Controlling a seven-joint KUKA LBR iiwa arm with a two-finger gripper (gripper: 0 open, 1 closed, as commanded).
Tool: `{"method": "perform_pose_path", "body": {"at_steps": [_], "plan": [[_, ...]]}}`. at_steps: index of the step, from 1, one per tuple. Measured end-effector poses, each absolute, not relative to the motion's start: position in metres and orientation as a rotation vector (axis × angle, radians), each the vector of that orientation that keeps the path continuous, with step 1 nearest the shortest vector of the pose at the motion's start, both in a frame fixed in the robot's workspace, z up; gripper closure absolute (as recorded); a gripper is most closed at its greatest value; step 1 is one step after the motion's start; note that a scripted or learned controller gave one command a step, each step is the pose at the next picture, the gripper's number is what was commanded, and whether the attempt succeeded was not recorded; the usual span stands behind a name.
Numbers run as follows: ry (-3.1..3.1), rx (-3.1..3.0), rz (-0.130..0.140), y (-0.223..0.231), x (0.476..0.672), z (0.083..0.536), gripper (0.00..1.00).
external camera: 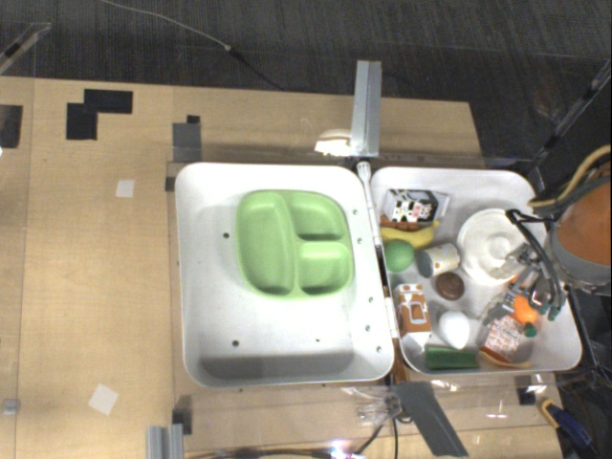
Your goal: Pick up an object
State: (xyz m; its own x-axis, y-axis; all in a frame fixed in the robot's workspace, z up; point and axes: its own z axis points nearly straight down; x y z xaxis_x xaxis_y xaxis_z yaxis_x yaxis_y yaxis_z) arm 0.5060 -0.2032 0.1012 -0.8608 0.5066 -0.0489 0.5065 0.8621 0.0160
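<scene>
One fixed overhead camera looks down slantwise on both bins [191, 256].

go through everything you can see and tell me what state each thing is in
Green tray: upside down, alone in the left bin.
Right bin: crowded with small items.
Banana: lying flat, under a printed packet.
Green ball: resting beside the banana.
White egg: lying loose near the front.
Green block: flat against the front wall.
Gripper: low over the right bin, among the items.

Pale wood bench [86, 285], black patches; dark ribbed floor [287, 17] behind
</scene>
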Motion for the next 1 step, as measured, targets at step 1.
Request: {"method": "perform_pose_path", "body": {"at_steps": [1], "plan": [[3.037, 0.579, -0.01, -0.2072, 0.5014, 0.101, 0.0]]}}
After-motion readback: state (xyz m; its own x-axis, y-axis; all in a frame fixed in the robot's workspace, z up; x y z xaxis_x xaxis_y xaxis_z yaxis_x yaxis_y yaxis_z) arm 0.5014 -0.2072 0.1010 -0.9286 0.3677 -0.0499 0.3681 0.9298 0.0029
